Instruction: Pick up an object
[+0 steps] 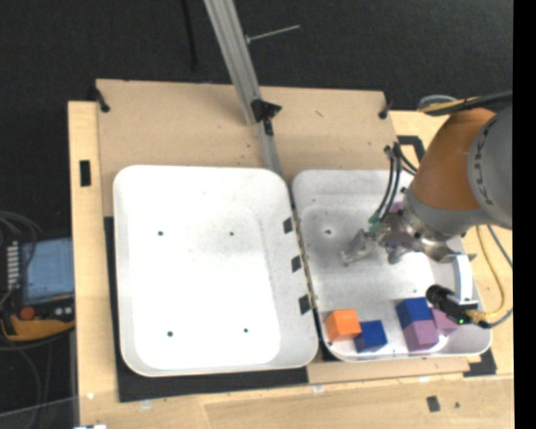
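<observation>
Grey jaws (368, 244) hang above right bin (339, 195); spread perhaps slight, cannot tell.

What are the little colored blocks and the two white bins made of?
The orange block, the blue blocks and the purple block look like foam or painted wood: matte, flat colors, no shine. It is too small to tell which. The left bin and right bin look like molded plastic: smooth white, rounded corners, faintly speckled with grey scuffs.

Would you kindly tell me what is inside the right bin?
Right bin: orange block, two blue blocks, purple block. The arm covers its far right part.
</observation>
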`<state>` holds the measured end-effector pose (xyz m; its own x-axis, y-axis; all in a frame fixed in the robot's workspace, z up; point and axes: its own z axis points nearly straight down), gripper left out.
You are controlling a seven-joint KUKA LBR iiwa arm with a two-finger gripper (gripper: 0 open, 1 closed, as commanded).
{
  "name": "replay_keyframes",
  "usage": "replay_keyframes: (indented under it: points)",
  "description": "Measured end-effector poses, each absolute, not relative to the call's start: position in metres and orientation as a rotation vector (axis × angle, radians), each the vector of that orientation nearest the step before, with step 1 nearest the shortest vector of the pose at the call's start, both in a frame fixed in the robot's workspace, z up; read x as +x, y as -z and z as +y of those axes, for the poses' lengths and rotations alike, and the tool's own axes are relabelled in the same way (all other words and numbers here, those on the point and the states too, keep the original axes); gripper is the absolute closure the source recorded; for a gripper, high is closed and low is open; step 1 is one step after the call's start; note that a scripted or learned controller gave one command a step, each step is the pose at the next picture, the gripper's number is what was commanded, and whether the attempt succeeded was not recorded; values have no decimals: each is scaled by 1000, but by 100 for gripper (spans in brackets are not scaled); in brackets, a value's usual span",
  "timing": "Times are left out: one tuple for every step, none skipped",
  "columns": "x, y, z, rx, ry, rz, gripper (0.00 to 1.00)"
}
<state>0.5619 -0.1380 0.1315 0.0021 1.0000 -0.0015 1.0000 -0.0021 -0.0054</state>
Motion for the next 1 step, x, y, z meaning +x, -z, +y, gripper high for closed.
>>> replay_keyframes:
  points:
    - [564,-146,-138,-2233,5,-2213,100]
